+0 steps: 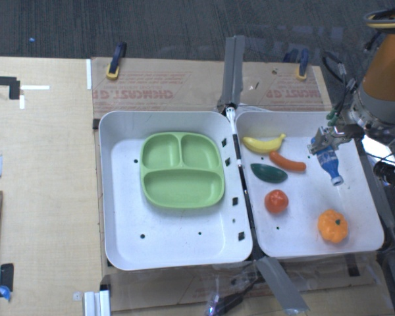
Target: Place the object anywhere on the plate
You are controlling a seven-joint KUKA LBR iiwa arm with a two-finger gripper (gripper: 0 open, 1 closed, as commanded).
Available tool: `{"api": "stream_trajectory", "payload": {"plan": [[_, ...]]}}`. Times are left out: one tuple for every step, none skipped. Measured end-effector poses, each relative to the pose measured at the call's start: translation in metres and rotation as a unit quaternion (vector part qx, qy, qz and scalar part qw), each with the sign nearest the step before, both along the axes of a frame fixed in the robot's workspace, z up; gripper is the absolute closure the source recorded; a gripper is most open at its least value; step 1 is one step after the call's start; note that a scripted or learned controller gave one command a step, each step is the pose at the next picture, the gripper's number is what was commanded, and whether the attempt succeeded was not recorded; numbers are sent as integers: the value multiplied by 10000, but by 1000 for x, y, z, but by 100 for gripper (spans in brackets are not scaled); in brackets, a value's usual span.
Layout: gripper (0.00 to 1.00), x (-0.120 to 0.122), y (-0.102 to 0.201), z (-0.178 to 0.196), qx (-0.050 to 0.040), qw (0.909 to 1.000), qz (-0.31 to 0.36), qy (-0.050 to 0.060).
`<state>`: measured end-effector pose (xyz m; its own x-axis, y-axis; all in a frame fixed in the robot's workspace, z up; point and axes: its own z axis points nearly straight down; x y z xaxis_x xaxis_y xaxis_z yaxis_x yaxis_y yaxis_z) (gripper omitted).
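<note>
My gripper (324,141) hangs over the right bin (365,196), its fingers closed on the upper end of a small blue plastic bottle (330,161), which tilts down and away with its pale cap lowest. Well off to that bin's far side, in the neighbouring bin (118,196), lies the smooth green plate (182,170), three compartments, rounded corners.

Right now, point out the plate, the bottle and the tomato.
plate (182,193): camera view, floor of its big compartment.
bottle (329,162): camera view, mid-body.
tomato (276,201): camera view, centre.
</note>
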<state>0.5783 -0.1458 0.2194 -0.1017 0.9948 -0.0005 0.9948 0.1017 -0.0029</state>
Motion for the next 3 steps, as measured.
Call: {"api": "stream_trajectory", "payload": {"plan": [[100, 4, 74, -29, 4, 9941, 1084, 1], [100, -7, 148, -29, 5, 9827, 1850, 4], [100, -28, 196, -27, 5, 9743, 2252, 3]]}}
